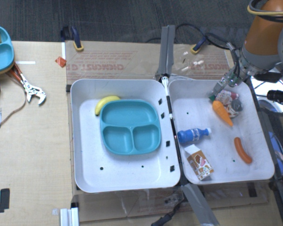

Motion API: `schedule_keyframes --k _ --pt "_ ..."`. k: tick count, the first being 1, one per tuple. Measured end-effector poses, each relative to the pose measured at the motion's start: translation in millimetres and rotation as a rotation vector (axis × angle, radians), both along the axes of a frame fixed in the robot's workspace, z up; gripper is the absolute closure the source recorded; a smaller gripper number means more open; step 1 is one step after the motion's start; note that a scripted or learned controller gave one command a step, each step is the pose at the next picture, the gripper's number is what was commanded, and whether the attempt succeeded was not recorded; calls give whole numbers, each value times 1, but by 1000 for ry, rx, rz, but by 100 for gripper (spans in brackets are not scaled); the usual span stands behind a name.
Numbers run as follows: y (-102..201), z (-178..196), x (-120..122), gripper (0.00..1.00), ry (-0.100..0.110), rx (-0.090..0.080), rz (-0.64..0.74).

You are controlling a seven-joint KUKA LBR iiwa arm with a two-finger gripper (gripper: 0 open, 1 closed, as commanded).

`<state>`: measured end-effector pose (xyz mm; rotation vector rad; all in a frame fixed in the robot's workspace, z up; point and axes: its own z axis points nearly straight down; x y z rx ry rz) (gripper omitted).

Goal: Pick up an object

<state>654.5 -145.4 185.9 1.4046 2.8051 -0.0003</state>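
My gripper (223, 89) hangs low over the far part of the right bin (259, 171), below the grey arm with the orange band (269, 13). It is right above a crumpled pale packet (232, 101) and the top end of an orange carrot (222, 112). Whether it touches either one is unclear. Further forward in the same bin lie a blue bottle (193, 134), a small brown and white carton (199, 162) and a reddish sausage (242, 150).
The left bin (80, 140) holds a teal divided plate (130, 126) with a banana (106, 102) tucked behind it. A grey divider bar (166, 51) runs between the bins. On the bench at far left are a teal dish (0, 48) and a wrench (32, 91).
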Motion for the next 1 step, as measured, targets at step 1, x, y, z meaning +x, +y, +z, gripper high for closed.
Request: schedule_keyframes --k 1 --pt "-30 -93 -12 100 1 1 166"
